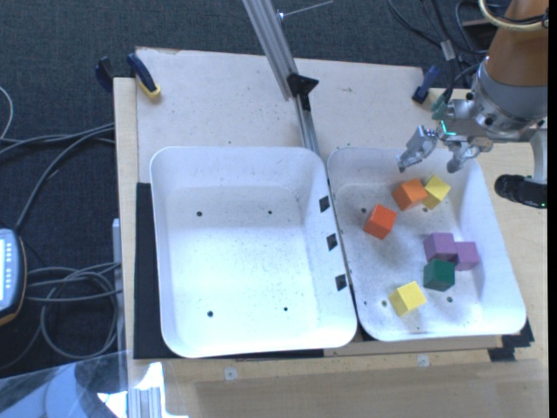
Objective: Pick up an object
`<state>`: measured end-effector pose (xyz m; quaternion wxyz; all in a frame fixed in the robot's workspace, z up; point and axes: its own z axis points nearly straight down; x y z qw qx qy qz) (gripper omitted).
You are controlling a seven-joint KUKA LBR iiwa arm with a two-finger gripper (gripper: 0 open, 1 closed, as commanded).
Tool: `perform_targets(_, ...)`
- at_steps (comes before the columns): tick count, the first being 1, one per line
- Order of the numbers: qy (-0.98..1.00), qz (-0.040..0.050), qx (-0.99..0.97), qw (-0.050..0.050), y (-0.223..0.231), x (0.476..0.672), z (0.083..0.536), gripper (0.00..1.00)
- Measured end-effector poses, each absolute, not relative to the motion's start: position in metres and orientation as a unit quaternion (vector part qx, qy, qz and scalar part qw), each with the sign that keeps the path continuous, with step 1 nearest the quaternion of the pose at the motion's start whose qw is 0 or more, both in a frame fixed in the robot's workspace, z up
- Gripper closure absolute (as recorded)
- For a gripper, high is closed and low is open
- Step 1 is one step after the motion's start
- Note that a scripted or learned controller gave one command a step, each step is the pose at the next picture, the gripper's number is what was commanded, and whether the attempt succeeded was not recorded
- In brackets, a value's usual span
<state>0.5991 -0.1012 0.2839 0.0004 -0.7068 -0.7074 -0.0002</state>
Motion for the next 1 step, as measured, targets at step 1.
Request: perform_targets(1, -0.707, 0.0023, -0.707, 0.003, -0.0979, 0.5963, 0.221, 0.0)
